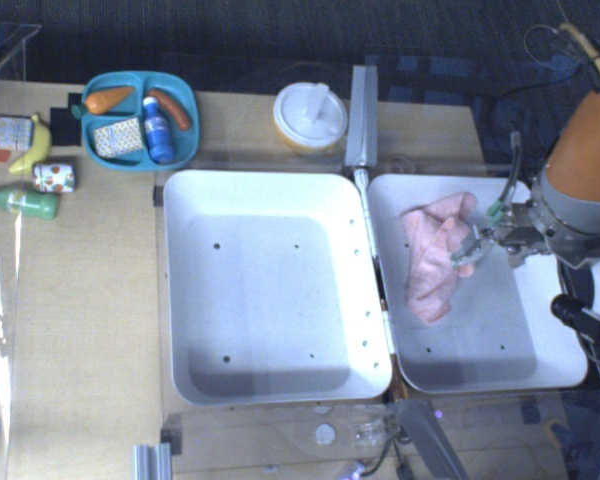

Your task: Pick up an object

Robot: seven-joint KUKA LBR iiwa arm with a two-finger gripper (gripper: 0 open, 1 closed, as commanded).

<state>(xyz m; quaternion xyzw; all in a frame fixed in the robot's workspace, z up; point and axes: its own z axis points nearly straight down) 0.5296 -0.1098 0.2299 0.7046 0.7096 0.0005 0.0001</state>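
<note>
A crumpled pink cloth (430, 258) lies in the left part of the right bin (480, 368). My gripper (469, 253) comes in from the right and sits low at the cloth's right edge, its fingertips against or in the fabric. The arm's orange band and grey wrist stand over the bin's right side.
The left bin (270, 288) sits beside the right one, with a metal divider (360, 118) at the back between them. Behind the bins stand a white lidded cup (310, 116) and a blue tray (140, 120) of toy food. Small items lie at the far left.
</note>
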